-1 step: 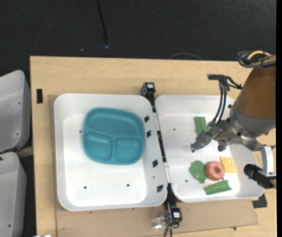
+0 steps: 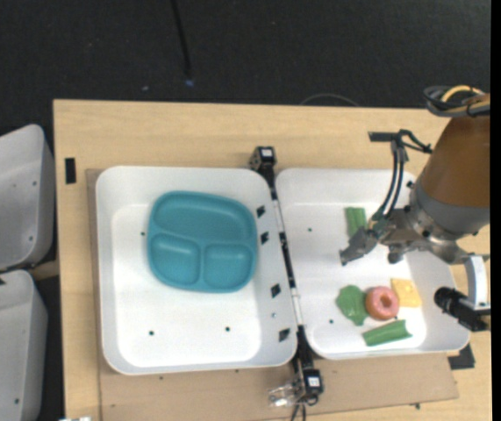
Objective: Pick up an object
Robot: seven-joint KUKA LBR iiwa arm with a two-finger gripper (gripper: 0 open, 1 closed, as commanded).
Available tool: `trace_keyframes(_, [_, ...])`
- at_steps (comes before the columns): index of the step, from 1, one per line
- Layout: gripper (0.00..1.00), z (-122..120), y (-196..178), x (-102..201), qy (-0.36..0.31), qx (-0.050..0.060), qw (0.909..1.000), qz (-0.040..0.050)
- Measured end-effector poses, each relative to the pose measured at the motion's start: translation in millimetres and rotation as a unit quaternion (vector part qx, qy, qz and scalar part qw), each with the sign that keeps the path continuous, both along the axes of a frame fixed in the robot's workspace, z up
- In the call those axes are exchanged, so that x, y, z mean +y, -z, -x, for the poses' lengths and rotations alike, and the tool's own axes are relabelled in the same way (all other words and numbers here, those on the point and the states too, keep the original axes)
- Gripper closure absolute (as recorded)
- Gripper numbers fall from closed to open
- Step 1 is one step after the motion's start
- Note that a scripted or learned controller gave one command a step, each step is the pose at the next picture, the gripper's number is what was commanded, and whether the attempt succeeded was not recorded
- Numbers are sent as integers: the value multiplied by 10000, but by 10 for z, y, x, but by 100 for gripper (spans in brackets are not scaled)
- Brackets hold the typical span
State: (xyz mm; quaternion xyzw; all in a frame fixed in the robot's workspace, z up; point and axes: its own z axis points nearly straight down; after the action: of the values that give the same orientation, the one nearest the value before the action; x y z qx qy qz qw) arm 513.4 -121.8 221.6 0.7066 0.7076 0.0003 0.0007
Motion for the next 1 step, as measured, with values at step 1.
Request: trace_keyframes(1, [0, 71, 450, -32, 15, 21, 10000, 1])
